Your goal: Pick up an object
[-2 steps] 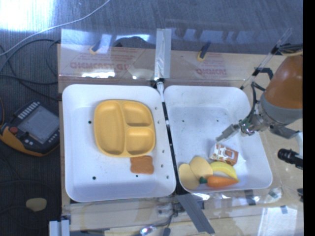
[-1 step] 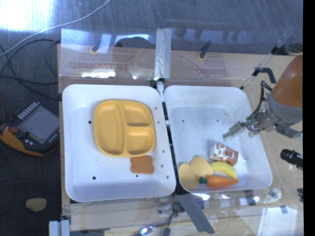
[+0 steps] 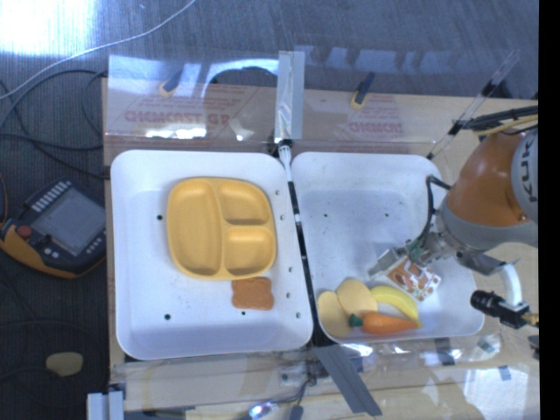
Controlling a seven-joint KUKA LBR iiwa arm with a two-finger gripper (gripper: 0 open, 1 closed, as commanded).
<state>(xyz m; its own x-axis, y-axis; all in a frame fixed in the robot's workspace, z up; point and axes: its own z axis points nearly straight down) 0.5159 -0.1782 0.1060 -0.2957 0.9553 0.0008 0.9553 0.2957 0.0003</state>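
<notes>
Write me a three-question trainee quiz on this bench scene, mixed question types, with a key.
1. True or false: the yellow divided tray lies in the left bin.
2. Which lies just below the tray? A) toast piece B) banana C) carrot
3. Fill in: the gripper hovers over the ____ bin, close to a red-and-white packet.

Key: 1 true; 2 A; 3 right.
</notes>
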